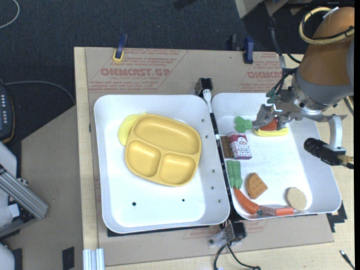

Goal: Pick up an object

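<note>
A brown bench (169,66) holds two flat white bins side by side. The left bin (112,179) sits in the middle of the frame. In it lies a yellow tray (163,149) with three hollows, and a small yellow plate (125,129) peeks out from under the tray's upper left edge.

The right bin (292,162) holds many small toy foods. Near its left wall there is a small red and white packet (240,146), with a brown bar (226,146) just beside it on the left. Above the packet sits a little green piece (243,124). Below the packet lies a long green thing (234,174), and next to that, to the right, a brown waffle (256,185). A carrot (245,201) lies along the bin's lower edge, and a thin red and grey piece (277,211) lies to its right. A round tan cookie (296,198) sits in the lower right part of the bin.

The arm (326,55) comes in from the upper right of the frame. Its gripper (271,117) is down in the upper part of the right bin. It sits right on a red thing (270,126) that rests on a yellow banana shape (274,132). It is too hard to see if the fingers are apart or together, or if they hold anything.
</note>
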`<state>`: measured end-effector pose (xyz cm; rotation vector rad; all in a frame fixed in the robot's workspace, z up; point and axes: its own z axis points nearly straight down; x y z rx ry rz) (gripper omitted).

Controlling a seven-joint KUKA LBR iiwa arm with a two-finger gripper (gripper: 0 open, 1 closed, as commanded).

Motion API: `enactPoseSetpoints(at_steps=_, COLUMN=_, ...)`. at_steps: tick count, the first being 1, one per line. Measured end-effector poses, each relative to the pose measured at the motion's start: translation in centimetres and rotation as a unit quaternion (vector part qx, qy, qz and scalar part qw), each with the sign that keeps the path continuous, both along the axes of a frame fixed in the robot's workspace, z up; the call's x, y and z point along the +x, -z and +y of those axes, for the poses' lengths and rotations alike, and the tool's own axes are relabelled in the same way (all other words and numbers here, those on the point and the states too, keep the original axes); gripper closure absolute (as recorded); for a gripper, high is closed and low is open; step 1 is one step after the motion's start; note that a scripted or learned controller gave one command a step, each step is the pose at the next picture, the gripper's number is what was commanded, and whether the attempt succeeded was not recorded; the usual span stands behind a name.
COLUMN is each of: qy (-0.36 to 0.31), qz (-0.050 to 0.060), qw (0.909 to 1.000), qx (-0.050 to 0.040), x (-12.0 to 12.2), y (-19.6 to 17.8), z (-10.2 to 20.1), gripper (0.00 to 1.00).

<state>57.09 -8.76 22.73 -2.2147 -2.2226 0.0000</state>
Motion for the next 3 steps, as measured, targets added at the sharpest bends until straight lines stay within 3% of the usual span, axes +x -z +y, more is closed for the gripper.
enactPoseSetpoints(at_steps=1, qy=0.001, qz=0.001, qw=1.0000, qx=-0.0005, x=-1.7, y=1.2, z=2.2, gripper=1.00)
enactPoseSetpoints(at_steps=3, qy=0.001, qz=-0.003, qw=1.0000, qx=-0.0017, x=-0.5, y=-0.6, z=2.6, gripper=1.00)
